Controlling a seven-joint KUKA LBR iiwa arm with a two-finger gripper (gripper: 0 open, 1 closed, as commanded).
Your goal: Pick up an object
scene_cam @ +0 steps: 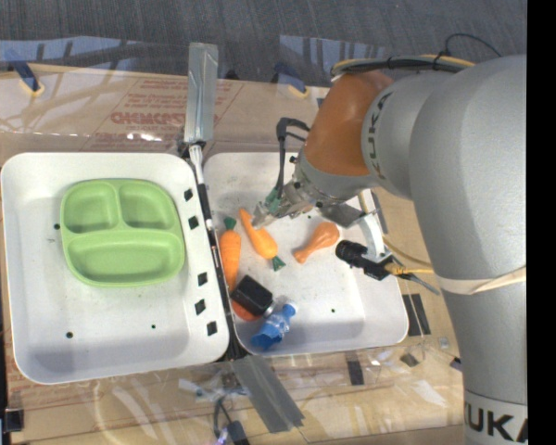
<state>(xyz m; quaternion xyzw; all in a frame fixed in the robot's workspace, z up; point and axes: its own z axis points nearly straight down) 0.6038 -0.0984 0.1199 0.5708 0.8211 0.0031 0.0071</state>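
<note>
the grey arm with its orange band reaches in from the right and hangs over the right bin. its gripper sits low over the upper middle of that bin, just above the top end of a small carrot. the fingers are too small and dark against the wrist to read, so i cannot tell whether they are apart or closed, and nothing is seen pinched between them.

the right bin holds the loose things. the small carrot lies at a slant with its green end pointing down and right. a larger carrot lies upright along the bin's left wall, just beside the divider. an orange drumstick-shaped toy lies to the right of the small carrot, near the gripper but apart from it. a black block rests lower down, touching the larger carrot's lower end, and a blue bottle lies at the bin's front edge just below it.

the left bin holds 1 green divided plate with 3 compartments, in its upper half.
</note>
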